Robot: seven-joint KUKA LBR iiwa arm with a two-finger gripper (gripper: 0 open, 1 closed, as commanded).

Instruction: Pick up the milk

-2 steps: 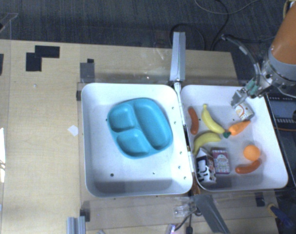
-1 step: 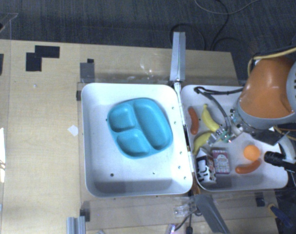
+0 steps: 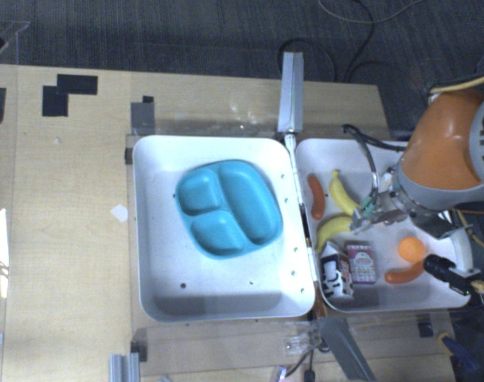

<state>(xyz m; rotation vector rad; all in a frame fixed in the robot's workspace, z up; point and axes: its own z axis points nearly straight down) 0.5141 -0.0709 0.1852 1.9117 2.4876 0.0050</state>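
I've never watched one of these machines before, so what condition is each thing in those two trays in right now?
Blue three-compartment plastic plate: flat in left white bin.
Black-and-white milk carton: lying in right white bin, untouched.
Two yellow bananas: lying loose.
Metal claw: above bananas.

A blue plate (image 3: 228, 207) is sitting in the white left bin (image 3: 158, 237); yellow bananas (image 3: 341, 193), an orange ball (image 3: 411, 249), a black-and-white milk carton (image 3: 332, 275) are showing lower right.
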